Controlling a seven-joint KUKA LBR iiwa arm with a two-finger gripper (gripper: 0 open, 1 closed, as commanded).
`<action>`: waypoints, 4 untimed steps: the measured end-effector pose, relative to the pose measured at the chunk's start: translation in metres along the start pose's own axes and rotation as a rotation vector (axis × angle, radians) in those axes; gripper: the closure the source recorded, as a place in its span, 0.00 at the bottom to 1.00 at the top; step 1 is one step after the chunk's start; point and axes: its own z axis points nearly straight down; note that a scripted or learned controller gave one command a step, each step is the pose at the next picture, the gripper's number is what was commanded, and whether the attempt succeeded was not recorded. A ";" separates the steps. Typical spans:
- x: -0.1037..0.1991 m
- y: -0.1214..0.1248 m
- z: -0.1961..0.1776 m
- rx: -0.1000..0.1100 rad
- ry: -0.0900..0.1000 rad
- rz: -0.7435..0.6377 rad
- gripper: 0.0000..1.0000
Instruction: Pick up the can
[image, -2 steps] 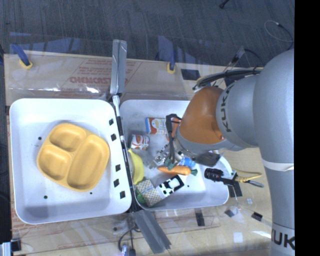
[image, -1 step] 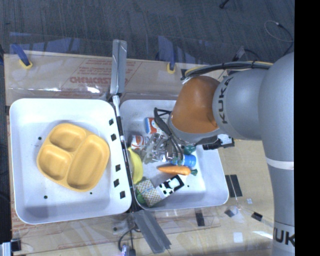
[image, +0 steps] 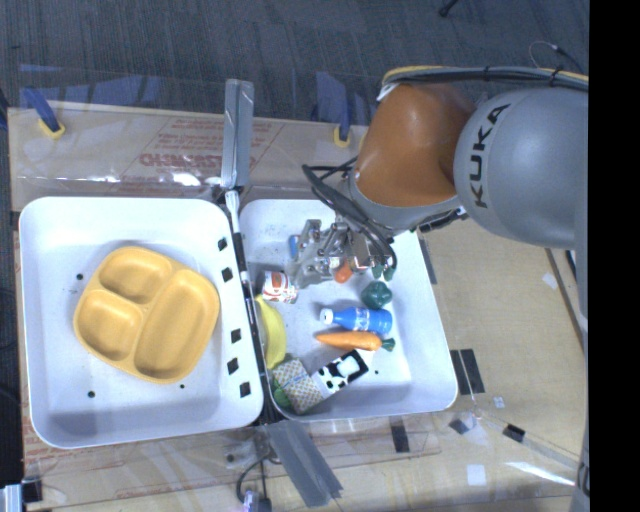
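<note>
Metal and shiny, the hand (image: 322, 250) hangs low in the right bin (image: 425, 370), a little up and to the right of the can (image: 279, 287). Whether it is open or closed I cannot tell, since the parts blur together; nothing sits clearly in it. The can lies close to the hand's lower left, apart from it as far as I can judge, against the bin's left wall. It is small, red and white with a pale top, and seems to lie tipped, though it is too small to be sure.

Just below the can is a banana (image: 272, 333); to the can's right lie a blue bottle (image: 358, 319), a carrot (image: 350, 340) and a dark green ball (image: 376, 294). Far to the can's left a yellow tray (image: 147, 314) rests in the other bin (image: 40, 400).

I think the wall is the danger: it leaves little room beside the can, so a grasp may push the can away or catch the banana.
</note>
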 end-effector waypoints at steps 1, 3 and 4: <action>0.031 0.004 0.001 -0.002 0.004 -0.566 0.00; 0.031 0.003 0.001 -0.002 0.005 -0.565 0.00; 0.031 0.003 0.001 -0.002 0.005 -0.565 0.00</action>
